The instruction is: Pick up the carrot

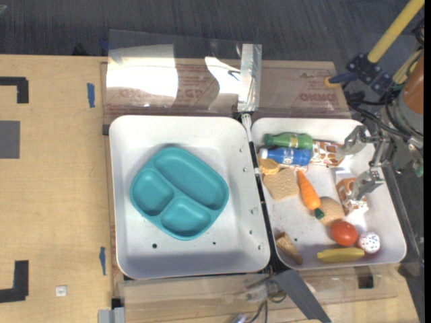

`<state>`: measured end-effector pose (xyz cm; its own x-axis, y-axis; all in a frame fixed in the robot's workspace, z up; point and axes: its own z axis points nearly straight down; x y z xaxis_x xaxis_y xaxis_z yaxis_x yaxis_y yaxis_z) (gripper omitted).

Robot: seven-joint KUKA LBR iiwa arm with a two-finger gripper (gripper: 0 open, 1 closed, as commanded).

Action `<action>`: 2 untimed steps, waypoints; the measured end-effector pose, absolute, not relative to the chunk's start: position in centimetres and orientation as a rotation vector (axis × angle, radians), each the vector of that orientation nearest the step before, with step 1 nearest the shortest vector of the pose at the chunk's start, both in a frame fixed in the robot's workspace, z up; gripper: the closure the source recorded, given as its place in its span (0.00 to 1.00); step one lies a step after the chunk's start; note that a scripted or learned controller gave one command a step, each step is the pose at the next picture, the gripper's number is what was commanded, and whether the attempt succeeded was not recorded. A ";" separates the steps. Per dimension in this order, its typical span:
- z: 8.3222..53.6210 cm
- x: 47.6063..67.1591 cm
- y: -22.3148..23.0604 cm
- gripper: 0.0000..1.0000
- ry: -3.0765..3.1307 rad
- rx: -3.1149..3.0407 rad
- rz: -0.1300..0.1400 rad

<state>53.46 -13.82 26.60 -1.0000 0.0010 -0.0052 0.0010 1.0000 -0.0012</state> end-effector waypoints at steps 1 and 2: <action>10.6 58.7 -9.7 0.00 3.137 -0.153 0.004; 9.6 56.8 -9.4 0.00 3.111 0.043 -0.001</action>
<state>56.80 -9.41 9.63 -0.9992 0.0273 -0.0298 0.0274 0.9996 -0.0004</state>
